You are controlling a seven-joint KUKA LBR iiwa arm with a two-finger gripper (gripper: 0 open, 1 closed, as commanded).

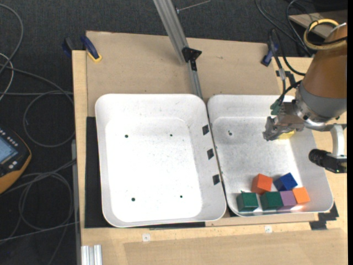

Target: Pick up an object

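Over the right bin, near its upper right part, hangs the claw, with the grey and orange arm reaching in behind it. Whether the claw is spread or pressed together I cannot tell, as it is seen from above as one dark mass; a small yellow patch shows just beside it, and I cannot tell if that is a thing in the bin or part of the rig. Nothing can be seen gripped.

The step in hand looks like the approach: the claw is over the bin but well apart from the blocks. These lie clustered at the bin's near right corner: an orange block, a blue block, a second orange block, a purple block and two green blocks in the front row. They are small bright cubes, packed touching or nearly so.

The next move likely calls for travel toward that corner and a descent on a block with free sides; the first orange one, at the cluster's edge, seems the easiest. The left bin on the tabletop plays no part yet.
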